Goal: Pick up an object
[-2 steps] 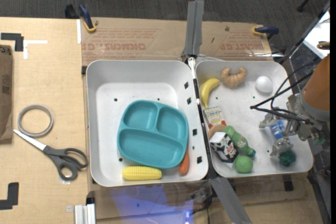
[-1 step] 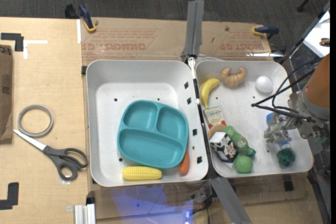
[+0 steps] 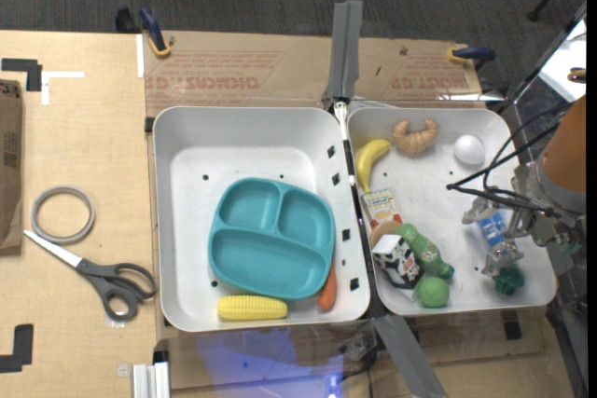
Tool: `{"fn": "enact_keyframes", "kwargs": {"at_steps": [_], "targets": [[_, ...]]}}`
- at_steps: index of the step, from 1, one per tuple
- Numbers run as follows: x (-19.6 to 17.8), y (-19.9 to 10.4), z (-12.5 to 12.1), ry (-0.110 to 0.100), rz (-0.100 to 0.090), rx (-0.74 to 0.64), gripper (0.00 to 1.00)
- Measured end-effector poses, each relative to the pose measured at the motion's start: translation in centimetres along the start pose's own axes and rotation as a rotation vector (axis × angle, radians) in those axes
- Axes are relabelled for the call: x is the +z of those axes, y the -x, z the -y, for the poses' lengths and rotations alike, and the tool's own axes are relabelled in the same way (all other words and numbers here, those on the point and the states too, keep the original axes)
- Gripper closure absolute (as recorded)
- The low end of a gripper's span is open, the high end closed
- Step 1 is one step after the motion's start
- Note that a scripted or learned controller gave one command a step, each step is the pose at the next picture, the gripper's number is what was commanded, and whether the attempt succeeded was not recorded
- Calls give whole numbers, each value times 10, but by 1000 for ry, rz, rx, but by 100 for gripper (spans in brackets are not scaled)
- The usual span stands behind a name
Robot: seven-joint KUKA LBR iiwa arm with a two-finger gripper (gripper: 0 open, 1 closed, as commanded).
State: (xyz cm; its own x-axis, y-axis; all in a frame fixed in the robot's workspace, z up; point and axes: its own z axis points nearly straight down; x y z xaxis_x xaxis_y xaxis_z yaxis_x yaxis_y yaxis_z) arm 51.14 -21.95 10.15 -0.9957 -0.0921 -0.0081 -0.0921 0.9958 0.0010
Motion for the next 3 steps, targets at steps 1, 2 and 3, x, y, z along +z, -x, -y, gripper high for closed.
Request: {"fn": "enact_keyframes", "kwargs": {"at_steps": [1, 2, 3], "targets": [[10, -30, -2, 2, -10, 58, 0], [9, 29, 2, 1, -2, -318, 0], [-1, 31, 2, 0, 3, -315, 100]]}}
